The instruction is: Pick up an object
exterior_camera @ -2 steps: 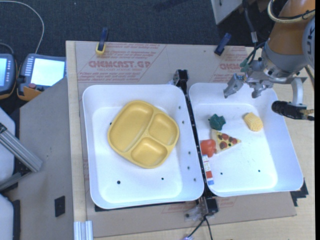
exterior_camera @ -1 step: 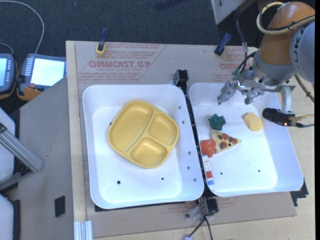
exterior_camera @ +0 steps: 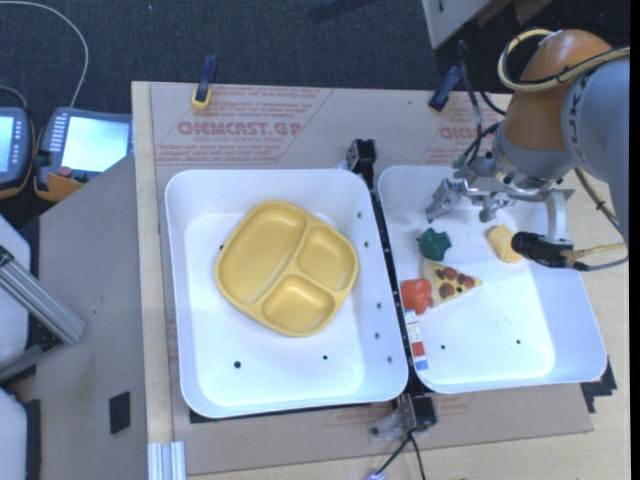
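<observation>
Arm body (exterior_camera: 605,108): smooth grey casing, rounded, entering at the right edge of the view.
Band (exterior_camera: 545,88): glossy orange section above the wrist, bulbous, with a bright highlight on top.
Wrist flange (exterior_camera: 527,173): pale grey ring beneath the orange part.
Gripper (exterior_camera: 466,200): bare metal, silver-grey, two thin fingers on a small bracket.
Cables (exterior_camera: 515,53): a yellowish loop over the orange band; black leads beside it.
Side attachment (exterior_camera: 540,247): black cylinder on a grey bracket, thin yellowish wire trailing right.

Bright, even light; soft shadows
</observation>
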